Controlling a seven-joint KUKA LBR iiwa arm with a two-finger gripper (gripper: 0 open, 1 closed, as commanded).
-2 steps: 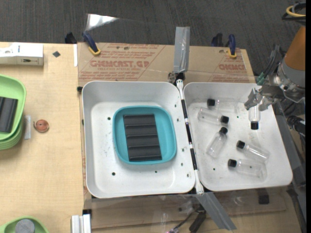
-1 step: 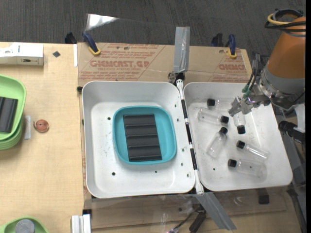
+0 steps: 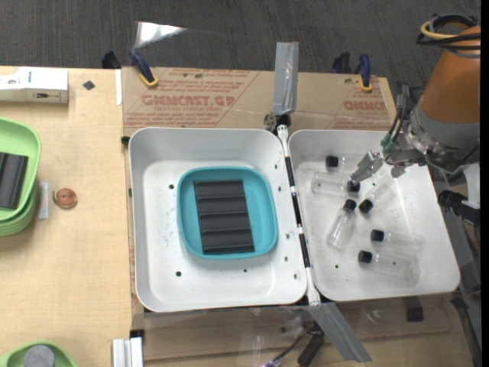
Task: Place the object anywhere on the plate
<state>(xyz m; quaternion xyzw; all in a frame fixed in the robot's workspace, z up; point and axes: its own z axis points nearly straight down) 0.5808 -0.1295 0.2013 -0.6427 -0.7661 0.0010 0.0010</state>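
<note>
Nearest the camera, the right bin (image 3: 428, 281) is holding the loose stock: several clear vials with black caps, lying on their sides and scattered, prob just tipped in for picking. One vial (image 3: 391, 260) is sitting low near the front wall w/ its cap pointing left, another vial (image 3: 339, 226) is lying slantwise mid-bin, a third vial (image 3: 328, 180) is lying near the bin's left wall.

Left bin (image 3: 153, 281) is carrying the teal plate (image 3: 263, 239), centred on its floor so it's an easy drop target; a black ribbed insert (image 3: 223, 216) is covering most of the plate's middle. No vial is lying on the plate, so the task isn't done yet.

Further back, the gripper (image 3: 368, 171) is reaching down over the right bin's rear part (arm coming from the right), slanting down-left. Its tips are sitting just beside a black cap (image 3: 354, 185), maybe touching it. Jaws: cannot tell how far apart, they're blurring into the clear plastic, and no vial is showing between them
</note>
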